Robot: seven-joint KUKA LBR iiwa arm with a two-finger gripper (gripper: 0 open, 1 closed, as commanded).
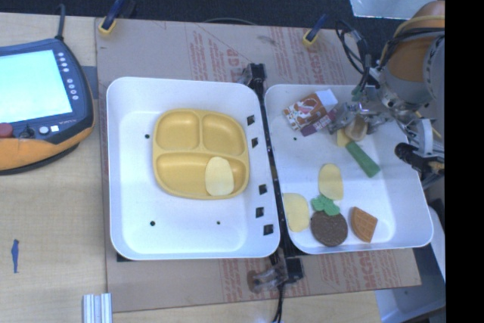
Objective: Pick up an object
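Observation:
My gripper (352, 119) hangs low over the back of the right bin (408, 231), reaching in from the right. Right beneath it lies a small tan-yellow piece (350, 134); whether it is gripped is hidden by the gripper body. Just left of the gripper sits a brown and white snack packet (308, 111). A green stick (363, 159) lies in front of it. Nearer the front are a yellow oval piece (330, 181), a pale yellow piece (296, 211), a brown round cookie with a green leaf (329, 227) and an orange wedge (363, 224).
The left bin (128, 163) holds a yellow divided plate (181, 134) with a pale yellow slice (219, 176) in its front compartment. A teach pendant (38, 98) lies at the bench's left. Black clips (262, 163) run along the seam between the bins.

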